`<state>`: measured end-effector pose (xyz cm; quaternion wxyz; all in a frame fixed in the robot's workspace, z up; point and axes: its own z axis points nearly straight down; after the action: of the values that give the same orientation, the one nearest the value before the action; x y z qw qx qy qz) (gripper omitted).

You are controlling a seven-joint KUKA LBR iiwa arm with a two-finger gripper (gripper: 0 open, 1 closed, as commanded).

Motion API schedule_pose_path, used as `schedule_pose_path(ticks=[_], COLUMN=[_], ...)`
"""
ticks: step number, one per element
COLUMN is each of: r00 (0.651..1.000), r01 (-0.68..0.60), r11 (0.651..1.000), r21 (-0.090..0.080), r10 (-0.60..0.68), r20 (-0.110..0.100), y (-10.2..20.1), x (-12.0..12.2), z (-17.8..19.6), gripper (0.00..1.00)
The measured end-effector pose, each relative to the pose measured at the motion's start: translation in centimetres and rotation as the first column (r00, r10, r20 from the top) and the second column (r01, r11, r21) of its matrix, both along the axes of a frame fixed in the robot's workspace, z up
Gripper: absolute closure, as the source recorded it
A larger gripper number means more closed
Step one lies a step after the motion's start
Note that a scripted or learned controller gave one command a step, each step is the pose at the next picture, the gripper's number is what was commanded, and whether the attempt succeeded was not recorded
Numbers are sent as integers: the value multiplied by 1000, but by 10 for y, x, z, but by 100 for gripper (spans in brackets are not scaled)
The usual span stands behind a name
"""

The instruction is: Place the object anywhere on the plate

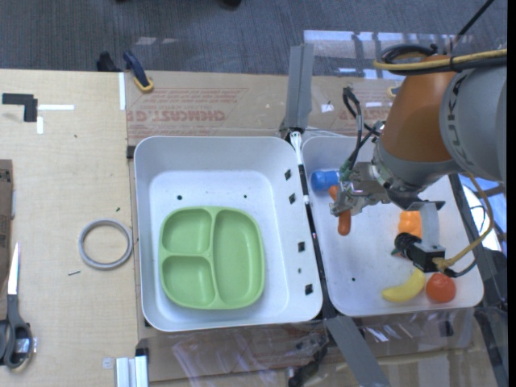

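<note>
Camera view gives you the gripper (348,201) low over the right bin (355,285), near that bin's left wall. An orange-red sausage-shaped object (344,220) hangs right under the fingertips, its long axis close to vertical in the picture, top end up among the fingers. It looks pinched there, so you can take it as held, though the grip seems to be near one end and most of its length dangles below.

What matters for you is direction: the green plate (213,257), with its three compartments, sits in the left bin (153,176), to the picture's left of the gripper and somewhat lower. The wall between the two bins lies between them, so my judgement is that the carry needs a lift over that wall before going left. A blue item (323,179) lies just beside the gripper, toward the top left.
</note>
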<state>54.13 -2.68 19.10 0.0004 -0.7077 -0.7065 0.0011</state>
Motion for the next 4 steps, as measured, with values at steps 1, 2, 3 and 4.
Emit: schedule_pose_path(ticks=[1,2,3,4], r00=[1000,1000,1000,1000], r01=[-2,-1,-4,-3], r11=[1000,1000,1000,1000], r21=[0,1,-2,-3], r10=[2,1,4,3], r20=[-2,0,-1,-1], y=[65,148,144,235], x=[-26,-39,-63,-12], z=[0,-83,53,83], gripper=[100,100,100,100])
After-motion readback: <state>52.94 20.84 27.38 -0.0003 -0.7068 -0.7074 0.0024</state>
